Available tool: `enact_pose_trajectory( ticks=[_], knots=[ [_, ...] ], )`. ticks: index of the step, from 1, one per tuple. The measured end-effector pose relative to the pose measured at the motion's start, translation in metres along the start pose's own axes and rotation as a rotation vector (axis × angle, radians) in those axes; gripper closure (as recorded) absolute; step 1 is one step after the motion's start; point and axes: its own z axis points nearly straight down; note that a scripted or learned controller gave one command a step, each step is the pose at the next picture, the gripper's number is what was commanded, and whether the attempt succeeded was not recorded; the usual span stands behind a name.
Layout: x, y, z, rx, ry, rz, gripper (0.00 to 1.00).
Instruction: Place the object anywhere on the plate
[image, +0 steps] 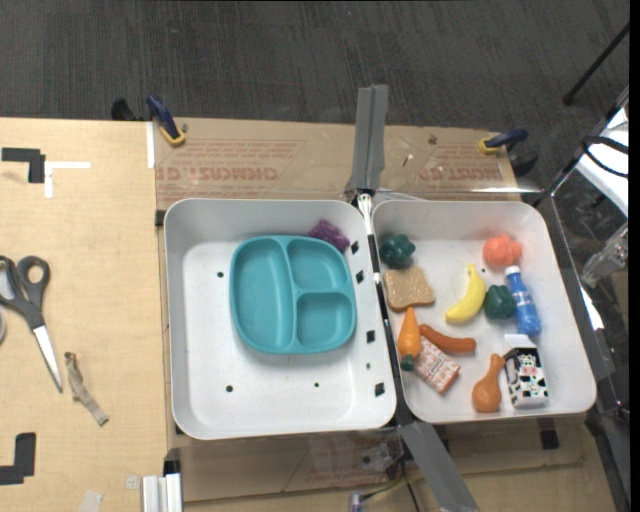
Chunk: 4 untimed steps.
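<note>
Left bin (190, 330): one teal plate (293, 295), one purple item (329, 234). Right bin (560, 300): eleven toy foods.

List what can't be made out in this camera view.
- Purple item: partly behind the teal plate; identity unclear.
- Milk carton print: too small to read.
- Green item beside the banana: partly covered by the blue bottle.

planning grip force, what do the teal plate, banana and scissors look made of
Teal divided plate: looks like moulded plastic, matte with a soft sheen, one even colour.
Toy banana: probably plastic or rubber, smooth, with uniform yellow skin.
Scissors: bright metal blades; the grey handle loops look like plastic, though that is less certain.
</note>
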Motion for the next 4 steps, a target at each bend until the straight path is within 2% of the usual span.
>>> enact_pose_trajectory(
  ticks=[1, 2, 3, 4],
  knots=[
    [0.0, 0.0, 0.0, 0.0, 0.0, 0.0, 0.0],
    [-0.001, 0.001, -0.009, 0.0, -0.003, -0.002, 1.0],
    [-0.001, 0.001, -0.009, 0.0, -0.003, -0.002, 0.0],
    [-0.003, 0.001, -0.018, 0.0, -0.005, -0.003, 1.0]
  ],
)
